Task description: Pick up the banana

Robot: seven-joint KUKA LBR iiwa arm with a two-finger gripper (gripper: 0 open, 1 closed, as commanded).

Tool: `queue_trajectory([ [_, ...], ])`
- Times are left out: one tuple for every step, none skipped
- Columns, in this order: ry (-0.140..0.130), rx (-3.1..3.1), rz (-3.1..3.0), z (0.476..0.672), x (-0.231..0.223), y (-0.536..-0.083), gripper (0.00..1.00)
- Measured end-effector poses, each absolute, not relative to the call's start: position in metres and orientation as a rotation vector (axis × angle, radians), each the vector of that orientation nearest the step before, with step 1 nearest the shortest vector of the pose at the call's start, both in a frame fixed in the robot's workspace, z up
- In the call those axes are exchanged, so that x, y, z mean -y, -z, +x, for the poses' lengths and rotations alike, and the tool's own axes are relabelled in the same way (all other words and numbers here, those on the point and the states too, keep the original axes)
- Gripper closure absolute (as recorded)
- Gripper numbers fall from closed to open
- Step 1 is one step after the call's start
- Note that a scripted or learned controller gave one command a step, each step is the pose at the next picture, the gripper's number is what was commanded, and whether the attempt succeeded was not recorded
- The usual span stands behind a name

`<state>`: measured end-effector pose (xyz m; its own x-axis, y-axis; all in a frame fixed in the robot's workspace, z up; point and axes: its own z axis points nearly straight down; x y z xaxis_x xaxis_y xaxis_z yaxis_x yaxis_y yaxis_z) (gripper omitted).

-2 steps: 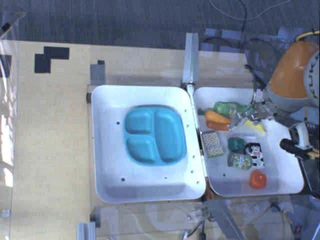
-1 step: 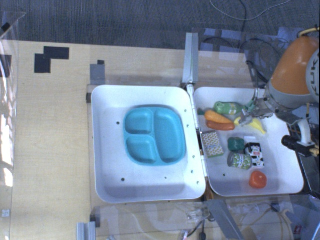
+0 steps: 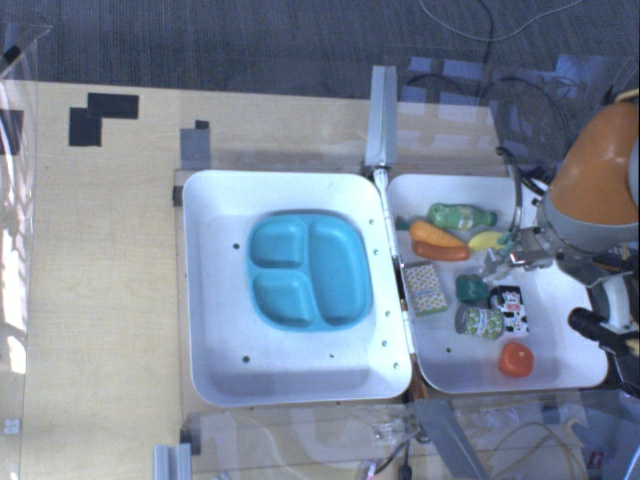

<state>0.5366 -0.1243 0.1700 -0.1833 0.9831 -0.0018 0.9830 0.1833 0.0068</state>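
The yellow banana [image 3: 486, 239] lies in the right white bin [image 3: 570, 368], just right of an orange carrot [image 3: 438, 240] and below a green bottle [image 3: 461, 215]. Only its left part shows; the rest is hidden under the gripper. My gripper [image 3: 506, 258] hangs low over the bin, right beside the banana's right end and just above a dark teal object [image 3: 470, 288]. The grey arm with its orange band [image 3: 600, 173] comes in from the right.
The right bin also holds a patterned packet [image 3: 425, 288], a green can [image 3: 480, 322], a black-and-white carton [image 3: 509, 309] and a red-orange ball [image 3: 516, 359]. In the left bin [image 3: 215, 348] lies a blue divided plate [image 3: 305, 270].
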Motion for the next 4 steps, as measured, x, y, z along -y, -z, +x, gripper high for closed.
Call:
queue_trajectory([
  [-0.007, -2.34, 2.086, 0.616, 0.123, -0.189, 1.0],
  [-0.006, -2.224, 2.211, 0.611, 0.153, -0.148, 1.0],
  [-0.006, -2.225, 2.211, 0.611, 0.153, -0.148, 0.0],
  [-0.007, -2.246, 2.185, 0.627, 0.194, -0.088, 0.0],
])
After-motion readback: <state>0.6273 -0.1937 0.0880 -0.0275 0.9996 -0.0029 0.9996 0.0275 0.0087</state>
